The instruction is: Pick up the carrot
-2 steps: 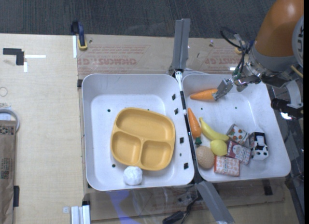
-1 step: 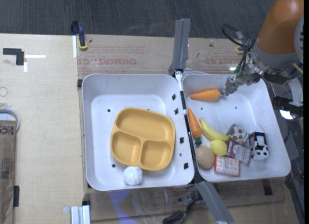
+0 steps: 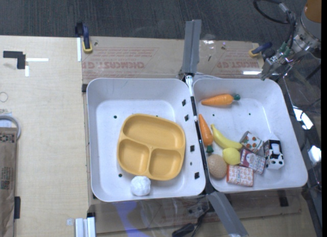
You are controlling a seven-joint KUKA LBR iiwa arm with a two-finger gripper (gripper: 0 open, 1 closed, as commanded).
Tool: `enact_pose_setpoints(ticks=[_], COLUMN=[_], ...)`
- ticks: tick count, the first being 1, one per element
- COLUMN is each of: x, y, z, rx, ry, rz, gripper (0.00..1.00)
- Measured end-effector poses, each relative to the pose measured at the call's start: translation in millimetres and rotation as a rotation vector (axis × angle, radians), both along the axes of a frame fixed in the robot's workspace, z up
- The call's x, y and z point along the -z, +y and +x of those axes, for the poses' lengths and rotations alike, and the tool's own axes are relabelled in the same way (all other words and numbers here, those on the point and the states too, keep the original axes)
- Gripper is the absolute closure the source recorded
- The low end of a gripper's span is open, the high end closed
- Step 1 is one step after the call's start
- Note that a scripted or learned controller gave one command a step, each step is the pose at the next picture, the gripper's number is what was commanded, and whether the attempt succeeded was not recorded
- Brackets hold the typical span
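— Where do we see the carrot (image 3: 219, 99)?
— We find it lying flat near the back of the right bin (image 3: 286, 108); a second carrot (image 3: 205, 129) rests against the left wall.
— And the fingers (image 3: 273, 63)?
— We see them beyond the bin's far right corner, but cannot tell whether they're spread or pressed together.

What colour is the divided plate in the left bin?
Yellow. The plate shows plainly in the camera view.
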State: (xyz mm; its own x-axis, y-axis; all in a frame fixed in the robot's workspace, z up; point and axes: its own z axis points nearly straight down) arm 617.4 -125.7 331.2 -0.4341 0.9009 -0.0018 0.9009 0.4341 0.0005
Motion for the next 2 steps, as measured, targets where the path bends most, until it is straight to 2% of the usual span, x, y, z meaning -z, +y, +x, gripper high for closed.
enact_pose_setpoints(ticks=[1, 2], x=[35.0, -26.5], y=[-35.2, -92.3], z=[9.3, -12.2], rx=[0.12, 0.102], ry=[0.002, 0.0], rz=[0.001, -0.001], gripper=[1.0, 1.0])
